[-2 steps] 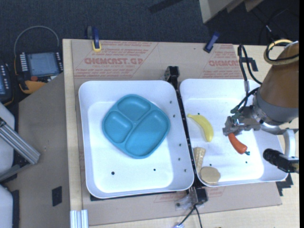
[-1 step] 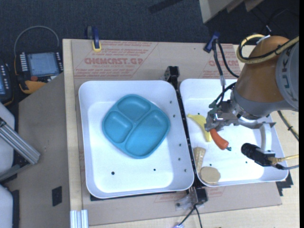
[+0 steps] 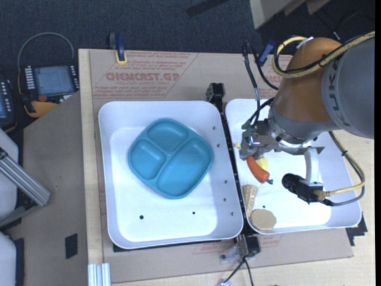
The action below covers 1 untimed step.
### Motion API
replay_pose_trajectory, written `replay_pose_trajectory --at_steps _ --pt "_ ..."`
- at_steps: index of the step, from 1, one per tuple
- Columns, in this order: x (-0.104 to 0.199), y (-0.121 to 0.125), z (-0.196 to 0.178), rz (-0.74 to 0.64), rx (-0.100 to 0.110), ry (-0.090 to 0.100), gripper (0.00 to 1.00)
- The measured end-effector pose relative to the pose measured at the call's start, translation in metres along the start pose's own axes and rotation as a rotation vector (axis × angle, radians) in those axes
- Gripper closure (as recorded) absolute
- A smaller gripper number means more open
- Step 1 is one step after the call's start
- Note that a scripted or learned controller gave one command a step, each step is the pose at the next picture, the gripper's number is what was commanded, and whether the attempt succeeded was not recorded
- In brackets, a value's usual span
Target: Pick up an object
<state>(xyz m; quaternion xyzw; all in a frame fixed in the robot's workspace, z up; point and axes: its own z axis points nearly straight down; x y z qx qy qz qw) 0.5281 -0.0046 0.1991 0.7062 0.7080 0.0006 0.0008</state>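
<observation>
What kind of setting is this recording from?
Probably a robotics lab bench: two white bins, left and right, side by side on a board, a KUKA arm with trailing cables, and a control pendant.

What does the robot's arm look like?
The arm is big, round and grey, with a shiny orange band above the wrist. Dark letters are printed on the grey part. Yellow and black cables loop over the orange band. At the end sits a small metal gripper, and another yellow cable curls nearby.
</observation>
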Motion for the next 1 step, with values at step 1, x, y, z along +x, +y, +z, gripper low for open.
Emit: replay_pose_trajectory --at_steps 1 --pt "0.0520 0.0086 -0.0158 0.000 0.000 0.000 1.00"
